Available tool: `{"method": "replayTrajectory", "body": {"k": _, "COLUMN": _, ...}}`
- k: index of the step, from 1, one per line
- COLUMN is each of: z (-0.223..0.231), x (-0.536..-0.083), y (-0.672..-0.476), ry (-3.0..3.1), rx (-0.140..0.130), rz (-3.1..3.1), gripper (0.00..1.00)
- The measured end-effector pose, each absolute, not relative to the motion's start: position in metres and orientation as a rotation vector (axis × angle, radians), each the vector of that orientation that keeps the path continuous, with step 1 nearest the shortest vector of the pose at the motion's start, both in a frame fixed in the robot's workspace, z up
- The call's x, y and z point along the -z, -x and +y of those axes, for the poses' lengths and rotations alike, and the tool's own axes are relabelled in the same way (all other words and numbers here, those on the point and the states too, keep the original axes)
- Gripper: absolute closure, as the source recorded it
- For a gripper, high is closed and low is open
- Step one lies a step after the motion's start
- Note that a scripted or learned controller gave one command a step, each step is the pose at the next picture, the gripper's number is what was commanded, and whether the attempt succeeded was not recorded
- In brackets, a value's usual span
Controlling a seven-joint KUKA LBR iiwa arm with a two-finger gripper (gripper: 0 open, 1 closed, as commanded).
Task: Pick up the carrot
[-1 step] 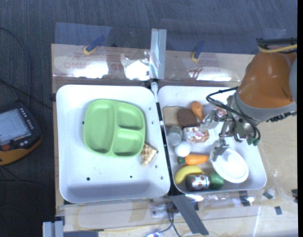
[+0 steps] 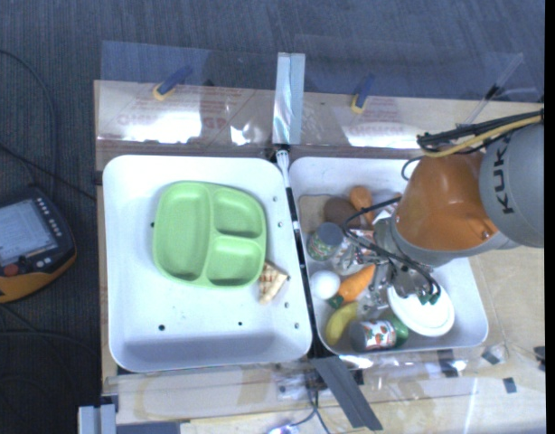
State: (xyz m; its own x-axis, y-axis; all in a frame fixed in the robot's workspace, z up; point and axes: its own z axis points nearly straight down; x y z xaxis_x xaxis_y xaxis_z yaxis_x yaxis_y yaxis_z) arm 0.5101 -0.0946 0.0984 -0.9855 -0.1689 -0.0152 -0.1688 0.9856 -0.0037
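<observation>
Carrot (image 2: 356, 284) (smooth, orange, tapered) lies beside round white egg (image 2: 324, 285)

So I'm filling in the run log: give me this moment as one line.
arm: over right bin | tool: low, beside carrot | carrot: lying in bin, near egg | green tray: left bin

Arm (image 2: 458, 197) reaching over right bin (image 2: 472, 328); gripper (image 2: 379, 289) low among clutter, apparently touching carrot (image 2: 355, 284). Nearby: white egg (image 2: 324, 285), banana (image 2: 341, 318), can (image 2: 377, 334), white plate (image 2: 431, 315). Left bin (image 2: 133, 333): green divided tray (image 2: 208, 233), sandwich wedge (image 2: 272, 283) beside.
</observation>
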Motion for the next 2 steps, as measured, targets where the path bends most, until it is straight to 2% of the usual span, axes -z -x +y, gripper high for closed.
{"method": "replayTrajectory", "body": {"k": 1, "z": -0.094, "x": -0.107, "y": -0.51, "ry": 0.268, "rx": 0.005, "rz": 3.118, "gripper": 1.0}}
{"method": "replayTrajectory", "body": {"k": 2, "z": -0.044, "x": -0.233, "y": -0.527, "ry": 0.513, "rx": 0.003, "rz": 3.087, "gripper": 1.0}}
